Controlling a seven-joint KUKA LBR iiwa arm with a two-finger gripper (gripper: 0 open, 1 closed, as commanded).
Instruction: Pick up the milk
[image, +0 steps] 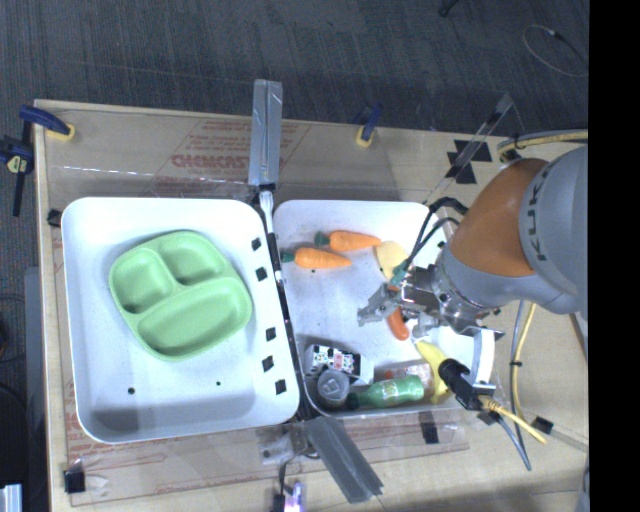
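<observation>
Apparently the milk (332, 357) is the little black-and-white patterned carton lying low in the right bin (345, 215), close to its 7 o'clock corner and near the wall shared with the left bin (85, 300). Touching it at 6 o'clock is a dark round can (333, 386), and a green bottle (393, 391) lies along the front wall at the carton's 4 o'clock.

From the carton, the tool (388, 308) hangs at about 1 o'clock, apart from it, over the middle of the bin. A small red-orange thing (399, 324) sits right at the tool's tip. From where I stand I cannot tell whether the tool is open or closed, nor whether it has hold of that red piece.

To do this well, I'd say the tool should travel toward 7 o'clock, settle squarely above the carton and come straight down. It should straddle the carton's narrower sides, so it nudges neither the can nor the dividing wall.

The carton's print is too small to read, so calling it milk is my best guess. The arm's bulk hides the bin's 3 o'clock side, and the pale yellow lump (390, 258) beside the two carrots (322, 259) is hard to name.
</observation>
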